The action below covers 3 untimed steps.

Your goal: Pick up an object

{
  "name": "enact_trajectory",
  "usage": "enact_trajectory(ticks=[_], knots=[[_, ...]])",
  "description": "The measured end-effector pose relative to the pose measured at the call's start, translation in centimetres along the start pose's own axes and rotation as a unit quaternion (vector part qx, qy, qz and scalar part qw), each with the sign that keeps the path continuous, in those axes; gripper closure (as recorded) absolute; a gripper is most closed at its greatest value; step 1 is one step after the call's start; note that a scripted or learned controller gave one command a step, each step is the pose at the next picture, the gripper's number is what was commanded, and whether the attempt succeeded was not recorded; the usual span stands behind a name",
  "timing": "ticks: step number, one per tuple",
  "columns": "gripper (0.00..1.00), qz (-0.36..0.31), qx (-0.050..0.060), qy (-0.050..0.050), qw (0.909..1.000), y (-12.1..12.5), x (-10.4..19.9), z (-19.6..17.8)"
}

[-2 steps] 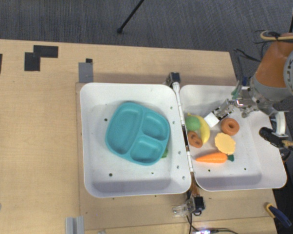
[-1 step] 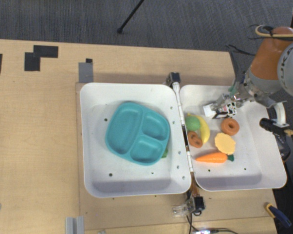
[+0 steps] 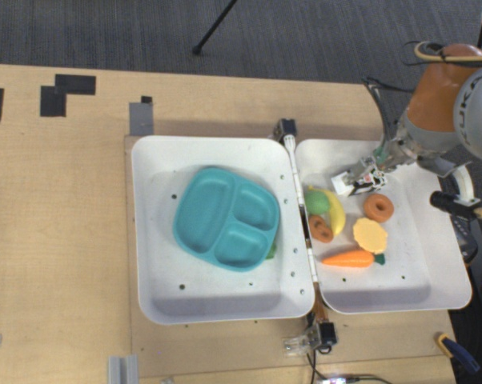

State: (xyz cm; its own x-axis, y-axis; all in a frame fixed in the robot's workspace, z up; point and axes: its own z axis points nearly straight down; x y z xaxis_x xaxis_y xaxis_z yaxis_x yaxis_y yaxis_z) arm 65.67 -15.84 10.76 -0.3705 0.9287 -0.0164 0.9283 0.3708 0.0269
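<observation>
1. Camera view: the gripper [image 3: 358, 178] hovers low over the right bin [image 3: 433, 294], nothing visible between its fingers; whether they are open, I cannot tell
2. Nearest pickable objects: banana [image 3: 335, 212], donut [image 3: 378, 208]; approach step, apparently; next, descend and close

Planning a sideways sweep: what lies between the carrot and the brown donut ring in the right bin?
In the camera view, a yellow round piece sits between the carrot and the donut ring.
</observation>
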Motion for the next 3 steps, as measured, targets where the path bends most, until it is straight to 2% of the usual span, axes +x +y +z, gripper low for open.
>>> enact_trajectory(ticks=[1, 2, 3], knots=[[0.0, -0.07, 0.001, 0.002, 0.9976, 0.0, 0.5, 0.0], [1.0, -0.07, -0.004, -0.004, 0.9975, 0.3, 0.2, -1.4], [0.0, -0.07, -0.004, -0.004, 0.9975, 0.3, 0.2, -1.4]])
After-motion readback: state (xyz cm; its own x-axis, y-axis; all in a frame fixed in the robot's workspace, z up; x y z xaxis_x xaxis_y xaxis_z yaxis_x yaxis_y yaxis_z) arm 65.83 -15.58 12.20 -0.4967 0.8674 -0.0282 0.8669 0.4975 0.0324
